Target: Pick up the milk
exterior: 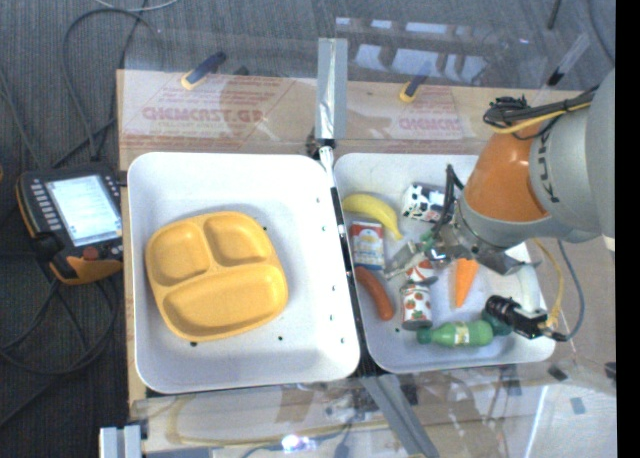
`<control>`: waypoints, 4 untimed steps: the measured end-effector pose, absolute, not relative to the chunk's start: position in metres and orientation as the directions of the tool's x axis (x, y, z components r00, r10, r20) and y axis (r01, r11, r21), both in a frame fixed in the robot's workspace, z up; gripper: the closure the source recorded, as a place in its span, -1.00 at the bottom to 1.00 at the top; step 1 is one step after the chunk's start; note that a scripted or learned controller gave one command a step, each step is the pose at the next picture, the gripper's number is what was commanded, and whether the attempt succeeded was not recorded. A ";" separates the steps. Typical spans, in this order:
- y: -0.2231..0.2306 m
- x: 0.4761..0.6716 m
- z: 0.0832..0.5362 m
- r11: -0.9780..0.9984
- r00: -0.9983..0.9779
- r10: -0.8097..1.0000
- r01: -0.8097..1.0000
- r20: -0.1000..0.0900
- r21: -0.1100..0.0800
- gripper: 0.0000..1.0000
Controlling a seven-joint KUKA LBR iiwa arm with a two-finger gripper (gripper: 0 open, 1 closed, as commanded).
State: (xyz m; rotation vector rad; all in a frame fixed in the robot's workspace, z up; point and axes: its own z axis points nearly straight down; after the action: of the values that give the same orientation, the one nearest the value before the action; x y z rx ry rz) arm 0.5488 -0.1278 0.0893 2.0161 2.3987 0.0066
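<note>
Milk (423,203): small white carton with black cow-patch markings, lying tipped on side; in right bin (352,171), near its back wall, just right of banana (372,211), partly tucked under grey-orange arm

Robotics lab test cell

Loose cables (110,6) trail over grey carpet (60,86), a teach pendant (75,214) lies beside the counter (250,116), and two white bins (240,346) hold a yellow tray (215,273) and toy groceries (415,306).
</note>
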 end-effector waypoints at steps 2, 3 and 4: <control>-0.153 0.591 0.155 0.201 -0.201 0.979 0.979 -0.001 -0.001 1.00; -0.153 0.590 0.155 0.201 -0.201 0.979 0.979 -0.002 -0.002 -1.00; -0.188 0.650 0.185 0.163 -0.163 0.987 0.987 -0.003 0.000 -1.00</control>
State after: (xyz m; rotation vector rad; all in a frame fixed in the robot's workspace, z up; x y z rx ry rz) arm 0.6497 -0.1876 0.1850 2.0310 2.3945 -0.0033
